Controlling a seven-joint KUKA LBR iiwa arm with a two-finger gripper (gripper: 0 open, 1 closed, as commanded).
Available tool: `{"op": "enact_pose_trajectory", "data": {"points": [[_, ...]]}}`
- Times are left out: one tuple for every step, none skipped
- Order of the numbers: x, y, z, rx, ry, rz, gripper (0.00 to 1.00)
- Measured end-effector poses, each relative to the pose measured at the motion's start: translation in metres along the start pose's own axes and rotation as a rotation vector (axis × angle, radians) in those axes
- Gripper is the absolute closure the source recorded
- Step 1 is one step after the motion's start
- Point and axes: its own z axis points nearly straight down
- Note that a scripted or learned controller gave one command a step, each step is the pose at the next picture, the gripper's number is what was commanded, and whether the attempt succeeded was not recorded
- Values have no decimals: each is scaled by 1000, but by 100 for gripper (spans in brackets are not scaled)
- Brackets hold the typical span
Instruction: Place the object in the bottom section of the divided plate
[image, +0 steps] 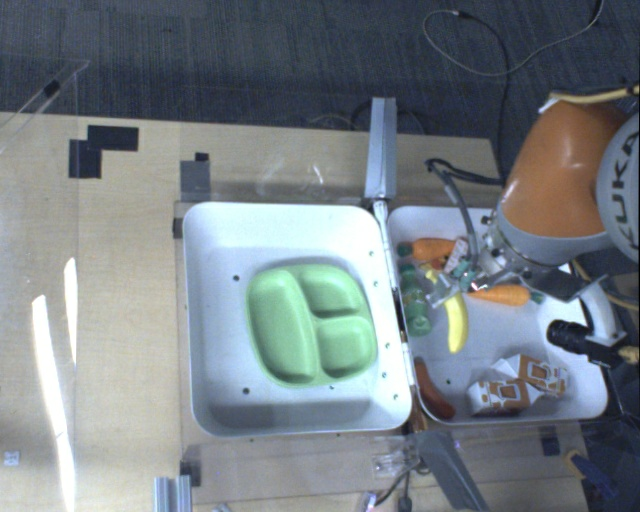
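A divided plate (312, 322) sits in the left bin (215, 400). The right bin (590, 400) holds a banana (455, 322), two carrots (far side) and a sausage (432, 392) near its left wall.

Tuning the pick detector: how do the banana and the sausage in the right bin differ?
The banana is yellow; the sausage is dark reddish brown.
The banana lies mid-bin, just below the gripper; the sausage lies at the bin's lower left corner, against the rim.
The banana runs nearly straight up and down in the camera view; the sausage slants toward the lower right.
Both are slim, elongated and slightly curved, lying flat in the right bin.
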Motion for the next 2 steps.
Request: {"op": "enact_pose_trajectory", "data": {"points": [[72,39,42,5,3,43,100],[71,41,31,0,2,38,100]]}}
